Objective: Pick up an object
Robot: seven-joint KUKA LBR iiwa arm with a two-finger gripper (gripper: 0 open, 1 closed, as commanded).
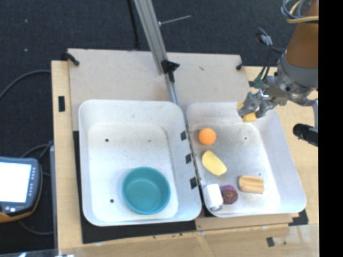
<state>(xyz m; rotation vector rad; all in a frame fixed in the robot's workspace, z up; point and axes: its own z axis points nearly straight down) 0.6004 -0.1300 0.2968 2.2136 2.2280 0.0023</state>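
Our jaws (251, 111) grip a small yellow piece (249, 117) above the right bin's (278, 138) far rim, the orange ball (207, 136) lying leftward.

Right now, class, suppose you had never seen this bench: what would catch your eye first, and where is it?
The teal bowl stands alone in the left bin. An orange ball tops the cluster in the right bin. The gripper hangs over that bin's far right corner with a small yellow piece showing at its tip.
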